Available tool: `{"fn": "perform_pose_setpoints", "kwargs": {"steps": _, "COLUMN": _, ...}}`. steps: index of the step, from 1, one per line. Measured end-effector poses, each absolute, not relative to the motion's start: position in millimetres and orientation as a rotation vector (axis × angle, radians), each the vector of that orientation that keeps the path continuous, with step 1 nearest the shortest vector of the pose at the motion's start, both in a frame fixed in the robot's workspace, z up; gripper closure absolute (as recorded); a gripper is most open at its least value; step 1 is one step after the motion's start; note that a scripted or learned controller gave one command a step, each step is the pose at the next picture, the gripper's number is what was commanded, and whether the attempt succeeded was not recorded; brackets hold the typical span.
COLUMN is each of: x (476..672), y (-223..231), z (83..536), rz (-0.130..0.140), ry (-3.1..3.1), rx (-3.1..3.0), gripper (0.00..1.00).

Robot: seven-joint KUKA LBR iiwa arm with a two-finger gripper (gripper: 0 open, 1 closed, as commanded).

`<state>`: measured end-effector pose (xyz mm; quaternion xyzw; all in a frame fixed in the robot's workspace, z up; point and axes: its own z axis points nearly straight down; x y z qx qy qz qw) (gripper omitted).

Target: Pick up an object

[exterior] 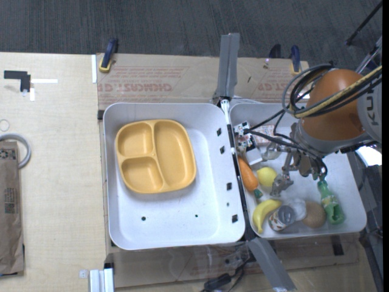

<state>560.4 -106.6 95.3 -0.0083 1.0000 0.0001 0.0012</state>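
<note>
Nearest me in the right bin (355, 190): banana (264, 212), a can (283, 216). The hand (281, 184) hangs just beside the lemon (266, 176); grip state: cannot tell. I'd descend straight over the lemon, clear of the carrot (247, 174).

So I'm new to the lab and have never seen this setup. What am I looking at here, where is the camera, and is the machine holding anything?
This is one camera fixed above a bench, looking down at a slant. The grey arm with the orange band is a robot arm reaching in from the right. Its gripper hangs over the right bin, just above a lemon. I cannot tell whether it grips anything. That bin also holds a carrot, a banana, a green bottle, a brown round item and a small can. The left bin holds a yellow divided plate.
</note>
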Motion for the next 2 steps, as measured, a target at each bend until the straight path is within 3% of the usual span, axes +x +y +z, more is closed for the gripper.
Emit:
{"fn": "perform_pose_setpoints", "kwargs": {"steps": 1, "x": 542.1, "y": -149, "z": 92, "rz": 0.0, "ry": 3.12, "rx": 0.344, "gripper": 0.0}}
{"fn": "perform_pose_setpoints", "kwargs": {"steps": 2, "x": 600.5, "y": -197, "z": 262, "rz": -0.002, "ry": 3.122, "rx": -0.281, "gripper": 0.0}}
